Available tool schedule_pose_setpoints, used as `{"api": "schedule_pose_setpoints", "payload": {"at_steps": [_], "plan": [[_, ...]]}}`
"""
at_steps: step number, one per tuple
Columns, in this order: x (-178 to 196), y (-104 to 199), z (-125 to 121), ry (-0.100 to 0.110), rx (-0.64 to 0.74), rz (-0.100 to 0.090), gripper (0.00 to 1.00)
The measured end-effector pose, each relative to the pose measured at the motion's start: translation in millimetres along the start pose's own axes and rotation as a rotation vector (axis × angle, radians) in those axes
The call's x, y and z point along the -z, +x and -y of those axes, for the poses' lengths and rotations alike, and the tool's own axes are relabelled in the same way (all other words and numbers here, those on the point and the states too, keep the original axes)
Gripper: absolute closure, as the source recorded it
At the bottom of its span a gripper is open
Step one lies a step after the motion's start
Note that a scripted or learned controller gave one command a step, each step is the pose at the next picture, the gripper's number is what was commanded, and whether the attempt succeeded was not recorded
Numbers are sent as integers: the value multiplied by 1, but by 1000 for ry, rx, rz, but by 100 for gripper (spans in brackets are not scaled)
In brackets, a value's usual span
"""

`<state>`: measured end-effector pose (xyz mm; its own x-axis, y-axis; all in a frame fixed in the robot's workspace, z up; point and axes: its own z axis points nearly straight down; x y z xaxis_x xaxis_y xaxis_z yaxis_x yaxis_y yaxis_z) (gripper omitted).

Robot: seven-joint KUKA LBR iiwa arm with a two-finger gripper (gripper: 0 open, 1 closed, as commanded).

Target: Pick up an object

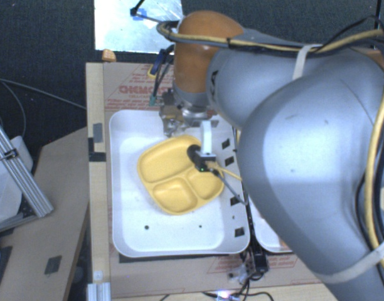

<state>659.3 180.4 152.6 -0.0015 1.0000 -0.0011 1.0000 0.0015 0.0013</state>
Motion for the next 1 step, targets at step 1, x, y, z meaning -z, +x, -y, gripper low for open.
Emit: {"api": "schedule_pose_setpoints", "payload": {"at_steps": [1], "plan": [[164,-106,80,-11,-10,-1,100]]}}
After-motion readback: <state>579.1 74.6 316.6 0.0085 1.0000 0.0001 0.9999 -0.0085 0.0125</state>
